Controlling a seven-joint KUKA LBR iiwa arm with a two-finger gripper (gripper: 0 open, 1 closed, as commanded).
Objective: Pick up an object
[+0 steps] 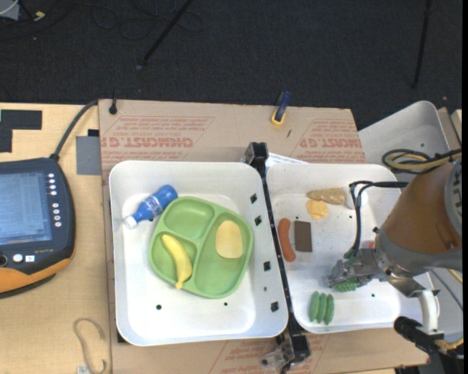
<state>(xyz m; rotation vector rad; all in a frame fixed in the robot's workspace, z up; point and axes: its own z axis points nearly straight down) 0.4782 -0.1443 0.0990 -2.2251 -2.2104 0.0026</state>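
Note:
My gripper (349, 274) is low over the right bin (374, 318), near its middle right, at the end of the orange-banded arm (421, 216). A small green object (346, 285) lies right under it, touching or nearly touching; whether it is gripped is hidden. In the same bin lie a green pea pod bundle (321, 308) near the front, a red sausage (286, 239), a brown block (303, 236), a small yellow piece (317, 209) and a tan bread-like piece (327, 196).
The left bin (132, 302) holds a green divided plate (195, 279) with a banana (176, 259) and a pale yellow piece (229, 239), plus a blue bottle (151, 205). A black divider (268, 240) separates the bins. A tablet (19, 216) lies far left.

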